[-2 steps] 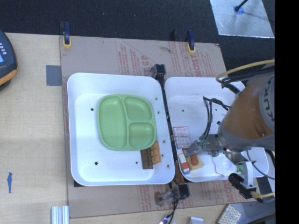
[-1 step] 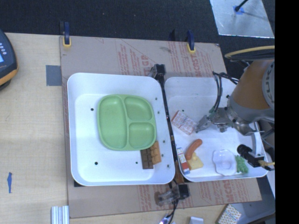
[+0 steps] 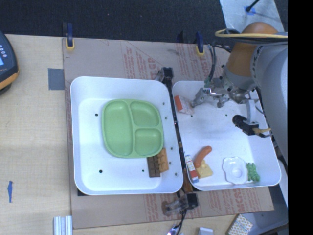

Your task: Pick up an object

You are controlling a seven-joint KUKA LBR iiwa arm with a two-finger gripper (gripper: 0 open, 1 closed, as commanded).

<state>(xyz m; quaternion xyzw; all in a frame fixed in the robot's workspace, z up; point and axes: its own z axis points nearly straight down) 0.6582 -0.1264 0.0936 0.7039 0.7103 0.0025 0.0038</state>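
Note:
My gripper hangs over the far part of the right bin, open, with nothing between its fingers. A small red and white piece lies just to its left by the bin's wall. Along the near side of the same bin lie an orange sausage, a yellow wedge, a small red, white and blue box, a white fried egg and a green leafy piece. All of these are well apart from the gripper.
The left bin holds a green divided plate and a brown bar near its front right corner. The two bins meet at a shared wall. The grey arm fills the right edge.

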